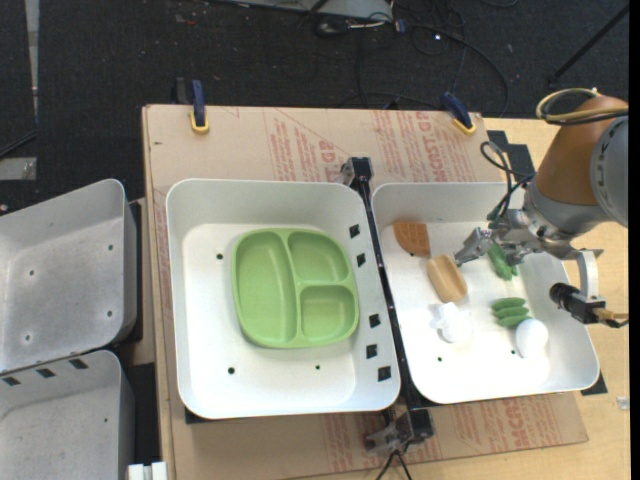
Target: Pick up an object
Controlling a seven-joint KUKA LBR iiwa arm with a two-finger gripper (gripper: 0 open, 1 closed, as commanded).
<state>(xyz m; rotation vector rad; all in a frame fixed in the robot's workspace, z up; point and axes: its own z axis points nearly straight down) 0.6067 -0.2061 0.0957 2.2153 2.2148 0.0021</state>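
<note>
we look down on a bench point(260, 133) bearing two white bins side by side. the left bin point(195, 298) holds a green divided tray point(295, 286), lying flat near its middle. the right bin point(560, 368) carries a scatter of small things: a brown piece point(411, 237) at the far left, a tan bread roll point(446, 278) just near of it, a white lump point(450, 321) nearer still, a green pod point(510, 310) to the right of the roll, and a white egg point(531, 337) just beside the pod on its near side.

the grey arm point(585, 173) with its orange band reaches in from the right, over the far right part of the right bin. its gripper point(497, 246) hangs low there, with a green item point(500, 261) right at the fingertips. we see that item against the fingers but cannot tell whether it is pinched between them or merely lying under them, so we cannot tell if the gripper is open or closed. the roll lies to the left of the gripper, apart from it; the pod and egg lie near of it, also apart.

two blue clamps point(198, 106) pin the bench's far edge.
</note>
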